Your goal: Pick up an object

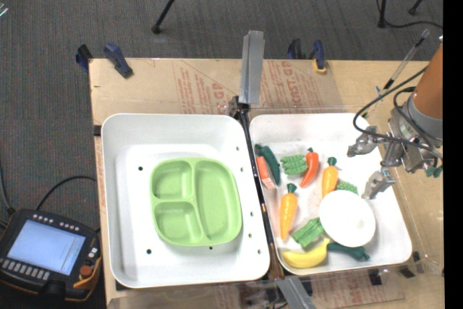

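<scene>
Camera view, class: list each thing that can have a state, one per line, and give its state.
Green tray: flat in the left bin, nothing in its compartments.
White plate: in the right bin, resting partly on toy vegetables.
Banana: lying by the front wall.
Two orange carrots: lying flat, apart.
Gripper: above the right bin's right side, holding nothing.

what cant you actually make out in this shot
- Gripper, camera view: too small and cluttered to tell whether its fingers are open or shut.
- Arm: cut off by the view's right edge.
- Dark green vegetable: partly under the white round plate.
- Banana: its right end is tucked under that plate.
- Orange piece by the right bin's left wall: too small to identify.
</scene>
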### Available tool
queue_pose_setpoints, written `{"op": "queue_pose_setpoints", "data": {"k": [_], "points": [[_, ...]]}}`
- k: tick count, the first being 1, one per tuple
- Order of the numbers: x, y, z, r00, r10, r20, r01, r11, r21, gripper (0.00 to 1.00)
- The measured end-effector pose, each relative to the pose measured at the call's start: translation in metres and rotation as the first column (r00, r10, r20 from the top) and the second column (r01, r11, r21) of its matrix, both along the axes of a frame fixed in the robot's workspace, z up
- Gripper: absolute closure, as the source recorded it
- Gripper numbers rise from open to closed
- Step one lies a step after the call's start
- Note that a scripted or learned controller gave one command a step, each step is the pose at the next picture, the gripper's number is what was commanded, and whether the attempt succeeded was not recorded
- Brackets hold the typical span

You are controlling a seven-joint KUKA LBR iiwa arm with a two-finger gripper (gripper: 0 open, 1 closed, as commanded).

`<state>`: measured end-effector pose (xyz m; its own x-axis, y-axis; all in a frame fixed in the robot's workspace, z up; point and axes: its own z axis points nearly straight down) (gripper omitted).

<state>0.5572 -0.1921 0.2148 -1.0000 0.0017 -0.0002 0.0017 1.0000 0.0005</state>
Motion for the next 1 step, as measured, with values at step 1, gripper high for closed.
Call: {"op": "queue_pose_setpoints", "data": {"k": [1], "points": [[0.001,0.0365,-0.1242,0.999,-0.054,0.004,0.054,0.999,0.001,0.0]]}}
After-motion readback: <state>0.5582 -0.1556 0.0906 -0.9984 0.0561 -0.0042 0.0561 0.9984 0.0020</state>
